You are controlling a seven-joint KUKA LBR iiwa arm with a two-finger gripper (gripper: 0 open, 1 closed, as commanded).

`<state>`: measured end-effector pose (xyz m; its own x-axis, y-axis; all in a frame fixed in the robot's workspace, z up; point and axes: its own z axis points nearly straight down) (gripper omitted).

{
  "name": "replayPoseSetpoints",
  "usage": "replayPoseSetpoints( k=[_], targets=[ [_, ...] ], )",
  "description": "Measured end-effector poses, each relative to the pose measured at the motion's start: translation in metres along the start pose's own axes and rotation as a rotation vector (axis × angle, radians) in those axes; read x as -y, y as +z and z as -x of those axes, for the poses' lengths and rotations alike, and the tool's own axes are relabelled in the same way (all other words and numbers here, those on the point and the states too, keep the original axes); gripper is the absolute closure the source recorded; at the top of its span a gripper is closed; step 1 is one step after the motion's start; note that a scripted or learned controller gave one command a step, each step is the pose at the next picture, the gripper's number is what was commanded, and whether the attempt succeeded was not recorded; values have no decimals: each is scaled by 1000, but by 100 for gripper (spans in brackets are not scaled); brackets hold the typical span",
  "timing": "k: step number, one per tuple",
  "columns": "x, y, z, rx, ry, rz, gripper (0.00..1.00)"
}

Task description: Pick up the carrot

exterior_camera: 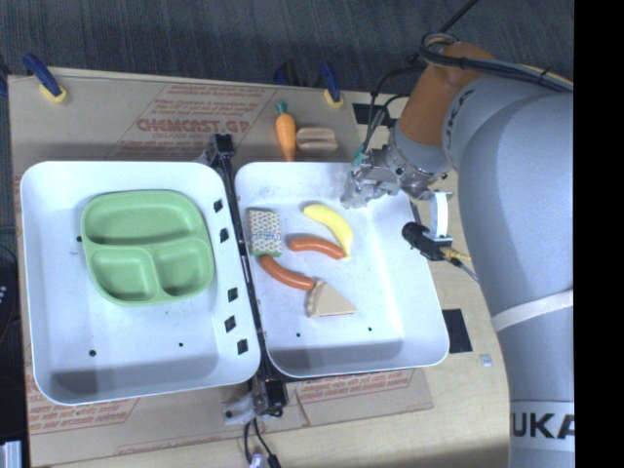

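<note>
Carrot [285, 135] lying outside the right bin [390, 334], just past its far rim beside a small bun [316, 140] (green top pointing away). Claw [365, 187] over that bin's far right corner, apart from the carrot, grip unreadable.

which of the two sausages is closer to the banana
The upper sausage, lying just under the banana and nearly touching it. The other sausage lies lower left, by the sandwich wedge.

Carrot [285, 133] lies outside the bins; pincer [366, 189] hovers above the right bin [409, 330]
</note>
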<state>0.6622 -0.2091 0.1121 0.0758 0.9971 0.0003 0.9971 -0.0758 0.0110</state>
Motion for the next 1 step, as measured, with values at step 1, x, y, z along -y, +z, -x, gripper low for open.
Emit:
replayPoseSetpoints(
  k=[1],
  targets=[
    [31, -147, -1, 2, 224, -12, 100]
  ],
)
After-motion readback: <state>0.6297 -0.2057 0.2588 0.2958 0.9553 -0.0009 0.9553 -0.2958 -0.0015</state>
